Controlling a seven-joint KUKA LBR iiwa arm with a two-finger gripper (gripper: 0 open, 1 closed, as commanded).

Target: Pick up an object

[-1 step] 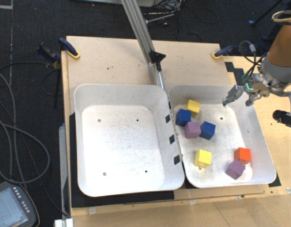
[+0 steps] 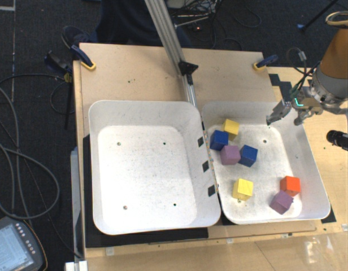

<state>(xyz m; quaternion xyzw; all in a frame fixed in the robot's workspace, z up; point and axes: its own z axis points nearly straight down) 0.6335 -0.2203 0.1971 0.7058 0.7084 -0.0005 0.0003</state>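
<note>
Camera view: the gripper (image 2: 287, 113) hangs over the right bin's (image 2: 312, 171) upper right corner, fingers (image 2: 275, 116) spread, nothing between them. Step in hand: approach. Judged best: pick an isolated cube, e.g. the orange cube (image 2: 290, 184) near the bin's lower right corner, and descend squarely over it. That cube lies below the fingers, apart from them, touching the purple cube (image 2: 282, 201).

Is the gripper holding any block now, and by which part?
Nothing is held: the gripper is open above the right bin's far edge, apart from the blocks.
</note>
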